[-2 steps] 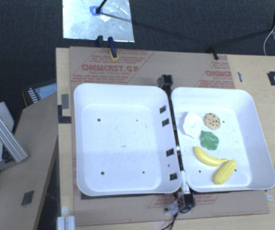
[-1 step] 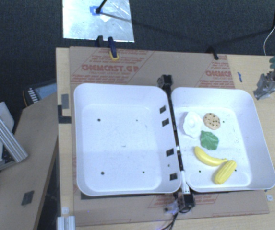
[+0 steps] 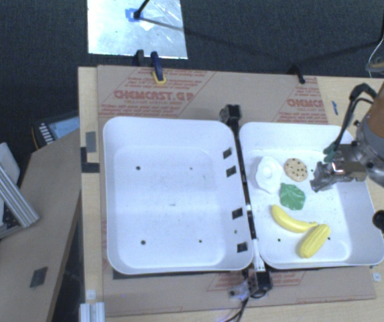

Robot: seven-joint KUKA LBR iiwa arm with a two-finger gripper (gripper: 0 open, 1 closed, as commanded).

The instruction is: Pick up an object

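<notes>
Looks like the approach step; gripper (image 3: 323, 178) hovers over the right bin (image 3: 359, 250) beside the cookie (image 3: 295, 169); can't tell its state; next it needs lowering onto something.

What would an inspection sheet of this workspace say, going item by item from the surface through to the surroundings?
Surface: wooden bench bearing two shallow white plastic bins, left bin, right bin.
Job's things: all in the right bin: white egg-shaped toy, round speckled cookie, green leafy toy, yellow banana, yellow corn cob.
Clutter: blue and yellow clamp at the bench's far edge.
Grippers: tool over the right bin, right of the cookie; finger state cannot be judged.
Cables: black cable along the arm; wires at the near edge.
Surroundings: dark carpet, shiny metal sheet.
</notes>
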